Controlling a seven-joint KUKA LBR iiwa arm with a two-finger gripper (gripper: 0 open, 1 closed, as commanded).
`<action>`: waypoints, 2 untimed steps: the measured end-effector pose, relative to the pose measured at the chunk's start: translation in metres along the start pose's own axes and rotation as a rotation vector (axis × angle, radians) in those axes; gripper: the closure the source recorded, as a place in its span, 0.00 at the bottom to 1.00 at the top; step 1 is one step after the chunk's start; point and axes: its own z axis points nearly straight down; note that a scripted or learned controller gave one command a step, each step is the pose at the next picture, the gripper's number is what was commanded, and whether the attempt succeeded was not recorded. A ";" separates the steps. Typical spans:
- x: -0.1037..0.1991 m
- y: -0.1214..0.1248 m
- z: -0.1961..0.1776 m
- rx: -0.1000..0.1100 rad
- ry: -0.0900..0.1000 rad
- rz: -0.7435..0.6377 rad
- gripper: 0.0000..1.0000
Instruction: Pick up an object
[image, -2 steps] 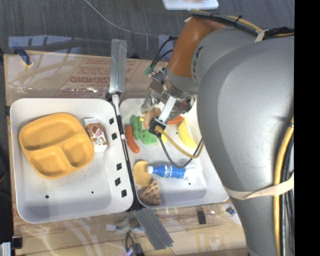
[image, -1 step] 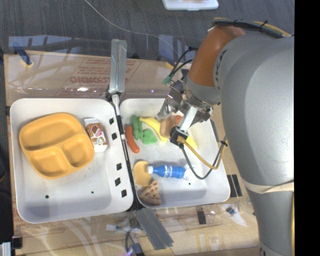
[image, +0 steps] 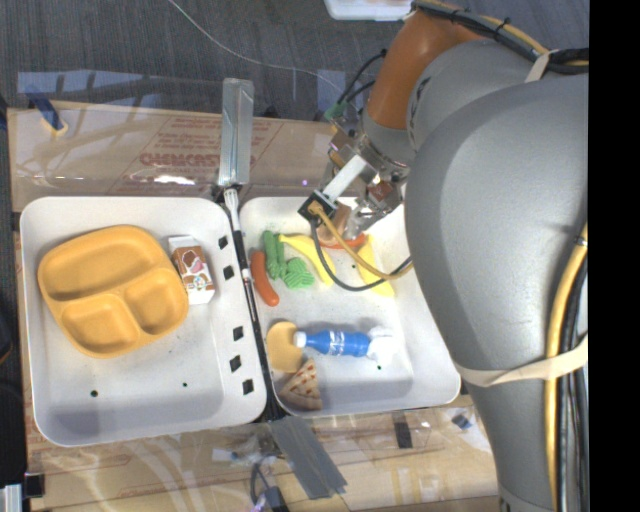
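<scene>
I see the gripper low over the right bin by the banana; its grip I cannot tell

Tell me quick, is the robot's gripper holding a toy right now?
Gripper: it cannot be told whether it is open or closed. It is over the right bin, near the yellow banana, and no toy shows in it.

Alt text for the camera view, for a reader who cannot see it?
The gripper hangs over the right bin, above a banana, green toy, carrot and bottle. The left bin holds a yellow tray.
</scene>
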 end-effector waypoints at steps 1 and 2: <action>-0.057 0.034 -0.082 -0.003 0.002 -0.271 1.00; -0.119 0.069 -0.037 0.004 -0.005 -0.264 1.00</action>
